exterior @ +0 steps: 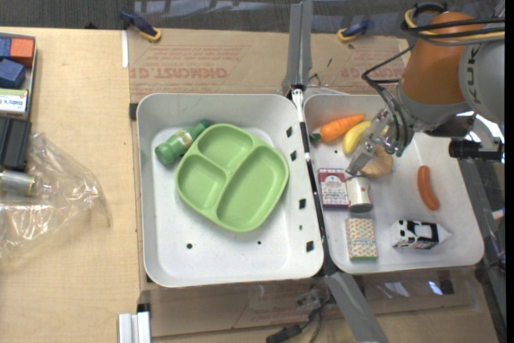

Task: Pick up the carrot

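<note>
One carrot (340, 127), tip seemingly toward upper right.

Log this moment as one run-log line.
carrot: right bin, beside banana, not grasped | gripper: over brown item, below carrot | pick: pending

Carrot (340, 126) in right bin (466, 249); plate (232, 176) in left bin (161, 237).

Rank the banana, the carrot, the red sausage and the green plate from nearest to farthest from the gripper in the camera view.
Measured from the gripper:
1. Banana, just above and left of it.
2. Carrot, beyond the banana, toward the right bin's top left corner.
3. Red sausage, to the gripper's right; roughly as far as the carrot, too close to call.
4. Green plate, in the left bin.
</note>
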Robot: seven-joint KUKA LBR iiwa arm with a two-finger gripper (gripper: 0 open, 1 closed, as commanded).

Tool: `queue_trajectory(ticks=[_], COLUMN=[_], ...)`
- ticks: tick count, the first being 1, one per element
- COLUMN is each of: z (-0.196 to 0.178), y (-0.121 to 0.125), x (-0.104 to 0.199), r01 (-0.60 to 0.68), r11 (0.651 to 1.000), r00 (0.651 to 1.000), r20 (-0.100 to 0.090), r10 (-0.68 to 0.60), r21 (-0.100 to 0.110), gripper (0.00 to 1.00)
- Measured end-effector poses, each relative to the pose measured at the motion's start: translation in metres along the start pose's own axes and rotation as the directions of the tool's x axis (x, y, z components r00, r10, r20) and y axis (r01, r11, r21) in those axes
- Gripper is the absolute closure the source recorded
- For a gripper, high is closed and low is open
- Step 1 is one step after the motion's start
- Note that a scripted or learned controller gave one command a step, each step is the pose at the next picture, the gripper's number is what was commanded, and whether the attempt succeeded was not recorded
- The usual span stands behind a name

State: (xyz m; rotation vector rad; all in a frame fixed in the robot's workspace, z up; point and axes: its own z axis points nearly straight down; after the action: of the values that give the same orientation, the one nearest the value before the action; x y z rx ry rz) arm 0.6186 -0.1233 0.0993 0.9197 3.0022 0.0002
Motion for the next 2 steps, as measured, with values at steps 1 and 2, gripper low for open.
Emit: queue_trajectory(ticks=[1, 2], z=[0.003, -0.010], y=[0.029, 0.030], x=[-0.013, -0.018], r01=[-0.278, -0.276], r11=[0.960, 0.961], r00=[0.960, 0.961], r20=[-0.016, 0.007], r10=[0.278, 0.276], r21=[0.024, 0.011], gripper=[0.00, 1.00])
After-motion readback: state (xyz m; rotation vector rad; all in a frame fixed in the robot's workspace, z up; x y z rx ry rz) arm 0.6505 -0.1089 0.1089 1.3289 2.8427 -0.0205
